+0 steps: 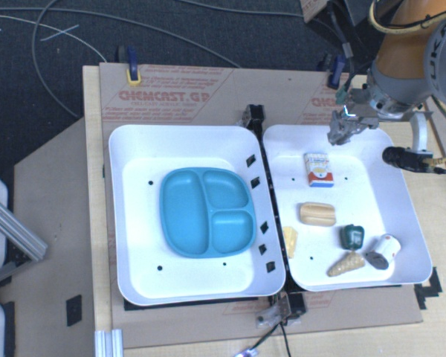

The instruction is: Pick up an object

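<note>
Grey metal, the end effector (345,132) hangs over the far edge of the right bin (401,192); whether it is clenched or released I cannot tell, and nothing is seen in it. Nearest to it is the small carton (319,169), lying just toward the camera and slightly left, its long axis running away from the camera, white end toward the arm. Beyond it lie the bread roll (317,213), long axis crosswise, then the green block (351,236) and cone (346,264).
</note>
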You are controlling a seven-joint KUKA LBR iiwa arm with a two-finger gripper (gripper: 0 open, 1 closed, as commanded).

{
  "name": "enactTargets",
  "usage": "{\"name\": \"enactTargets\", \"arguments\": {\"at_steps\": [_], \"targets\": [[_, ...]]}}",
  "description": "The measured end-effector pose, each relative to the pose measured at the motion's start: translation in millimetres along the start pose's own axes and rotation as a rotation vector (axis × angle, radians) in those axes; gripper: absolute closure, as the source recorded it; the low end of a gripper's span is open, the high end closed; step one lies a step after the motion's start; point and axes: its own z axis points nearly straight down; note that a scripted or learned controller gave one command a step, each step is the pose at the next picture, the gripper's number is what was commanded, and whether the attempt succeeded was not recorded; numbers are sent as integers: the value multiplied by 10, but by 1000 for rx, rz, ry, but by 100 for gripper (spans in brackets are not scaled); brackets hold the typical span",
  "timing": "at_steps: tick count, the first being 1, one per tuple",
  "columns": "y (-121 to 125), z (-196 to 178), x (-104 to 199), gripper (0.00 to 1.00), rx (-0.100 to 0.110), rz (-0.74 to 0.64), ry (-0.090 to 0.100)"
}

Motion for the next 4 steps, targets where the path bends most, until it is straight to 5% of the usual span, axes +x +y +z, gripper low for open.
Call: {"name": "enactTargets", "arguments": {"at_steps": [2,4], "targets": [[-169,-193,1106,100,0,-2,1],[-590,-164,2120,100,3,-2,1]]}}
